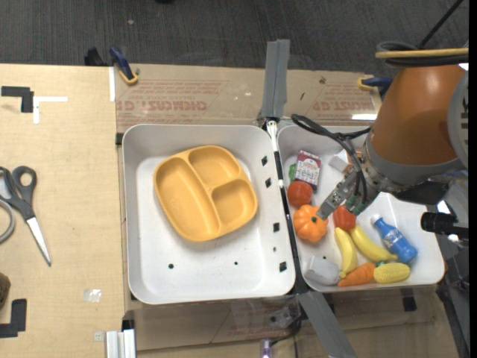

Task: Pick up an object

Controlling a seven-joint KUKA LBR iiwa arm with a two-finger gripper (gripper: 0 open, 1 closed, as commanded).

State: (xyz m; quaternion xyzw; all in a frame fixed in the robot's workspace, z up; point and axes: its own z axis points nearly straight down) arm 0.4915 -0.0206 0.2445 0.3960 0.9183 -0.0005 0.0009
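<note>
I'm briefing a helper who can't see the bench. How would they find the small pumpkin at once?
Look in the right white bin, the one crowded with toy food, along its left side near the divider. The pumpkin sits there, just below a red tomato and left of two bananas. It is the round, ribbed, orange piece; the orange carrot nearby is long and pointed.

- A divided plate [205, 192] is lying in the left bin [141, 274].
- In the right bin [432, 271], a tomato [299, 193] is sitting just behind a pumpkin [310, 225].
- Two bananas [345, 249] are lying right of the pumpkin.
- Scissors [28, 211] are resting on the bench, far left.
</note>
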